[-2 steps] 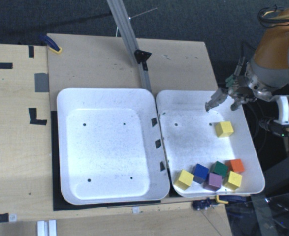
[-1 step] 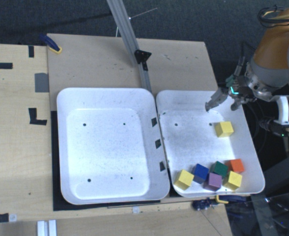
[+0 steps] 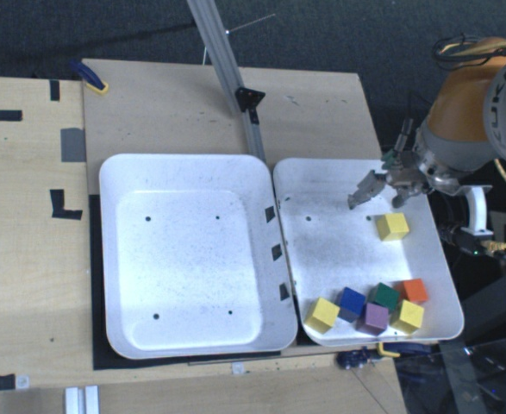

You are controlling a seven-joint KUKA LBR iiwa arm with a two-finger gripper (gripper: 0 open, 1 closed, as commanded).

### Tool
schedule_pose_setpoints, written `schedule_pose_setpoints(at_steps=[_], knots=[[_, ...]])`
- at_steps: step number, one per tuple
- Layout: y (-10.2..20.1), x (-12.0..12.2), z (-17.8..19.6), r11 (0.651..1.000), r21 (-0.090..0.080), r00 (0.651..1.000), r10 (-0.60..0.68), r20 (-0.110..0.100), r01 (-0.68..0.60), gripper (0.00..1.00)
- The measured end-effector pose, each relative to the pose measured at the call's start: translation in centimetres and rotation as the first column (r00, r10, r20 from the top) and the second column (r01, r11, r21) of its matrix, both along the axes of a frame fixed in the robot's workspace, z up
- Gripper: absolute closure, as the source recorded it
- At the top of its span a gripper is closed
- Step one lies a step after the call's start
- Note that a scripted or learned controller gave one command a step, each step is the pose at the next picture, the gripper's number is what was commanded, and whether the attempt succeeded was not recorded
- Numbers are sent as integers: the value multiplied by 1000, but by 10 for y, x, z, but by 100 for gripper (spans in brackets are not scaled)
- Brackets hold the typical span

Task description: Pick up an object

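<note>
Looking down at a slant on a wooden worktop [image 3: 28, 231] carrying two shallow white bins side by side. Nearest the viewer, along the front edge of the right bin [image 3: 339, 257], sits a tight cluster of small cubes — a yellow cube [image 3: 323, 315], a blue cube [image 3: 352, 303], a purple cube [image 3: 376, 317], a green cube [image 3: 384, 297], another yellow block [image 3: 410, 316] and an orange cube [image 3: 415, 291]. Farther back in the same bin, a lone yellow cube [image 3: 392, 226] rests by itself, well apart from the cluster. Just behind and above it hangs the gripper [image 3: 380, 190], its two fingers spread apart with nothing between them, reaching in from the right on a grey arm with an orange band [image 3: 459, 102]. The left bin [image 3: 184, 253] lies beside. Judging by this, the pick is not yet made — no cube is grasped or lifted, and the descent, closing and lift all remain.
</note>
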State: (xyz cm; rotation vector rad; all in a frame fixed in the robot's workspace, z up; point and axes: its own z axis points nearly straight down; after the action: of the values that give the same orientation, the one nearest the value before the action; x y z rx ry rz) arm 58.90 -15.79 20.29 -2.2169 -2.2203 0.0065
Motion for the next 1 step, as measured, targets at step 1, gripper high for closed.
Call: schedule_pose_setpoints(at_steps=[1], knots=[[-5,6,-49,1000,0,1000,0,0,0,0]])
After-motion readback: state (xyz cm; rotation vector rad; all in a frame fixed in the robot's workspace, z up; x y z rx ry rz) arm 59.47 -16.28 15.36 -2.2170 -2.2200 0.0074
